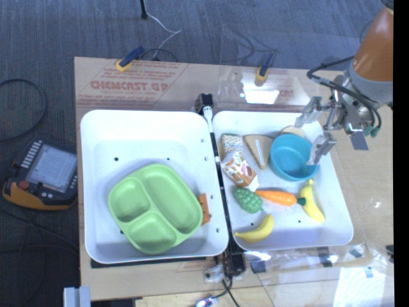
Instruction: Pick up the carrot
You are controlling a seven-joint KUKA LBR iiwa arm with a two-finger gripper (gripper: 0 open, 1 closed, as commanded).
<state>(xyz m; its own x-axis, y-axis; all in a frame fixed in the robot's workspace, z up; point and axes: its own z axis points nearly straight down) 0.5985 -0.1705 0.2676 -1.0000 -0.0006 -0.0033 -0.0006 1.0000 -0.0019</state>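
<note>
Camera view: two-finger metal gripper hovers with fingers spread, pinching nothing, over the round blue plastic bowl in the right white bin. The orange plastic carrot lies nearer the front, touching a green leafy toy vegetable and yellow banana; a descent could snag either neighbour.

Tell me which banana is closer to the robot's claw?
The banana right of the carrot, below the blue bowl. The other banana lies at the bin's front edge, farther from the claw.
</note>
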